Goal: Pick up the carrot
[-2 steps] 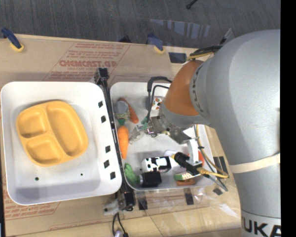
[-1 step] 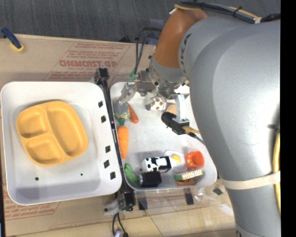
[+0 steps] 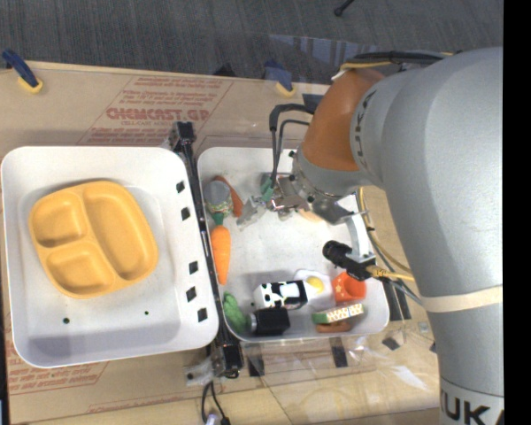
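The carrot is orange with a green leafy top and lies lengthwise along the left wall of the right bin. My gripper hovers in the upper middle of that bin, just right of and above the carrot's leafy end. It stands apart from the carrot, and nothing shows in its grasp. A small orange piece lies between the gripper and the carrot top.
A yellow divided plate sits in the left bin. Along the right bin's front edge lie a green item, a black-and-white toy, a black block, a fried-egg toy and an orange-red item.
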